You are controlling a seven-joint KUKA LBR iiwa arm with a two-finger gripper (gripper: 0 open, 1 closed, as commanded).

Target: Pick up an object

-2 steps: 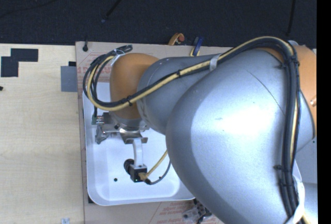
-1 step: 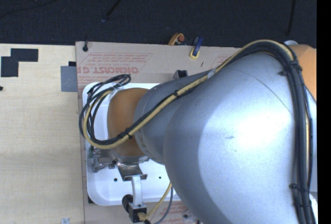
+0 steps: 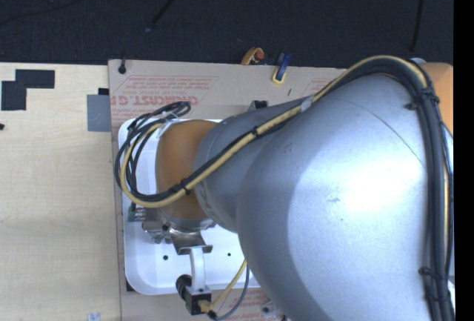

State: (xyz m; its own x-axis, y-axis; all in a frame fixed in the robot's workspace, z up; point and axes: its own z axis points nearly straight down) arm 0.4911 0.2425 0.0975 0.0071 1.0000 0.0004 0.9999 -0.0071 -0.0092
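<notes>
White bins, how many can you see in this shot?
1. The white bin sits at lower left, partly under the arm. The arm covers much of the bench, so a second bin may be hidden.

The grey arm [image 3: 333,193] fills the middle and right of the frame and runs off the right and bottom edges. It covers most of the white bin [image 3: 148,271], leaving a part bare at lower left; what lies under the arm cannot be told. The gripper [image 3: 170,230] sits tucked below the orange band [image 3: 178,156], mostly covered. The cardboard sheet [image 3: 222,86] is partly hidden, its red print too. At its top edge, a small orange thing [image 3: 254,55] and a small blue and yellow thing [image 3: 281,69] are too small to name
</notes>
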